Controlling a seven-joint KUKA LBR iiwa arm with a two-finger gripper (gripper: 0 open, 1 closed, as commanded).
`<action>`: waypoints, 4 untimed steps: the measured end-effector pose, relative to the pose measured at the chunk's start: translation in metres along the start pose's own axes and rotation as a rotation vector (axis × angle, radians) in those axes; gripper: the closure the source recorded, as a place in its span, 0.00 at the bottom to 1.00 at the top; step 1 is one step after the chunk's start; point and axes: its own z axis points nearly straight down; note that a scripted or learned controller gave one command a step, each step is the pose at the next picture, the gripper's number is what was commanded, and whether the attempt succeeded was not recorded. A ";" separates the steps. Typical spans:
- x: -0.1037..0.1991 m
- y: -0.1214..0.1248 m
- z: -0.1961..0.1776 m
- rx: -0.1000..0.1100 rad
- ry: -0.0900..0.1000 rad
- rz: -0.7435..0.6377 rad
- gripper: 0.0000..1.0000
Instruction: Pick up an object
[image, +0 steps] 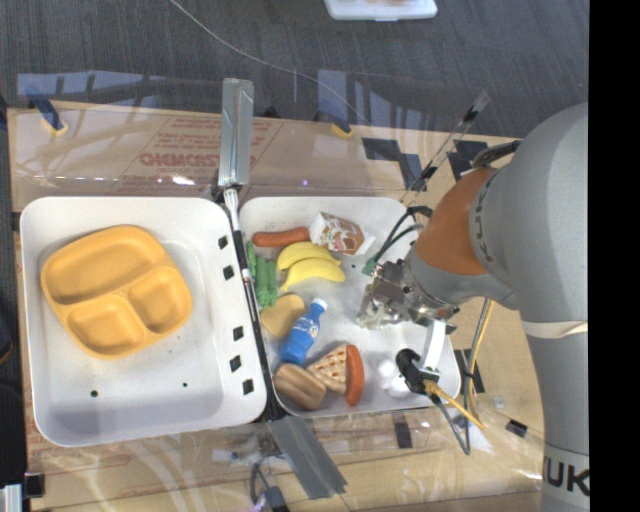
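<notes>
Overhead slanted view of desk (120, 140) bearing two shallow white bins side by side

Left bin (60, 400): yellow three-compartment tray (115, 290) lying in the upper half, tilted a little

Right bin (300, 215): cluster of toy foods filling its left and centre part
- red sausage (281, 238) at the top of the cluster, just beside a white snack packet (338, 235) with red print
- two yellow bananas (310, 264) below the sausage, lying side by side and touching
- green vegetable piece (265, 280) along the bin's left wall
- tan potato-like piece (281, 315) below the bananas
- blue bottle (303, 334) with white cap, lying tilted, just beside the tan piece
- bread roll (300, 386) near the lower rim, touching a pizza slice (330, 368)
- red-orange crescent piece (354, 374) against the pizza slice's right edge
- small white object (386, 373) further right

Grey arm with orange band (455, 235) reaching in from the right over the right bin; claw (378, 310) low over the bare right part of that bin, near the bananas and bottle yet apart from them; fingers blurred against the white floor, open or closed state not discernible; no object seen between them

Black cables running from the wrist toward the bin's lower right rim
</notes>
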 end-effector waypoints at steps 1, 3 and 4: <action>0.000 0.000 0.000 0.000 -0.001 -0.001 0.00; 0.055 0.007 -0.036 0.006 -0.001 0.634 0.00; 0.089 0.068 0.012 0.005 -0.003 0.892 0.00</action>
